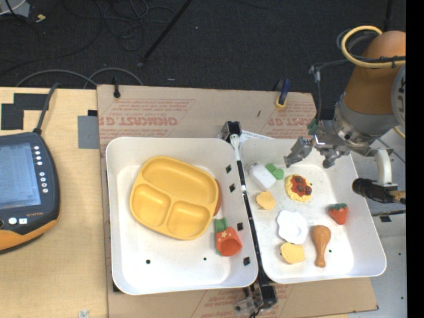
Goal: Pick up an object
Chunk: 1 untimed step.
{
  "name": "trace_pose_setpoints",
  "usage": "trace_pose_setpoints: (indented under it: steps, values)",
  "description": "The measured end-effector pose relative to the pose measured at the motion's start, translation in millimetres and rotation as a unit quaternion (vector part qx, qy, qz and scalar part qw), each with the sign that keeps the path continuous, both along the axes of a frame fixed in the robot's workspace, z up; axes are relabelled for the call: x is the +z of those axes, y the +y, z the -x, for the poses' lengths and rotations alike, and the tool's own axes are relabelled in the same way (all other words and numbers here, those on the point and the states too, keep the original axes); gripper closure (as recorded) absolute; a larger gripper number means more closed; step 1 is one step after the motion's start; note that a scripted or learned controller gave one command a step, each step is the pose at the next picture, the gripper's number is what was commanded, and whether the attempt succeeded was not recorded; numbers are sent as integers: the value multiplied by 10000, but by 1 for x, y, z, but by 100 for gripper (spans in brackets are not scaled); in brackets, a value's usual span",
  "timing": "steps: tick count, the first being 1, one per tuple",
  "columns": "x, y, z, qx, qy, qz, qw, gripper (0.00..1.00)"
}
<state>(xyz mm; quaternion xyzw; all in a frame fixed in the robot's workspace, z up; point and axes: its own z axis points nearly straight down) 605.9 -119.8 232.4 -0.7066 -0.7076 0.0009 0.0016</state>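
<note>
From my station I see the arm [371, 91] reaching in from the right, its orange band above the wrist, with the gripper [313, 152] hanging over the upper part of the right bin [371, 260]; its two dark fingers [296, 154] are spread apart and nothing sits between them, so I read them as open and holding nothing.

The right bin carries the small toy foods I could go for; a white bottle with a green cap [266, 174] lies near the upper left corner, just below and left of the gripper; a small pizza round [299, 187] with red topping sits beside it to the right; a yellow wedge [265, 201] lies below the bottle; a white fried-egg shape [292, 226] rests near the middle, with another yellow piece [292, 253] below it; a brown drumstick [320, 244] lies just right of those two; a strawberry [338, 213] sits toward the right wall.

The left bin [126, 257] holds a yellow divided tray [173, 197], tilted across its middle; a red cup-like object [228, 241] with a bit of green and yellow on it lies near the bin's right wall, just below the tray's corner.

Both bins rest on a cardboard sheet [165, 114] on the table [40, 277]; a control pendant [23, 184] lies at far left.
</note>
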Motion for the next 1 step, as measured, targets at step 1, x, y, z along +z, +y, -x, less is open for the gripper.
trace_pose_setpoints:
  steps: [1]
  values:
    - [10,0,0,1,5,-3,10000,100]
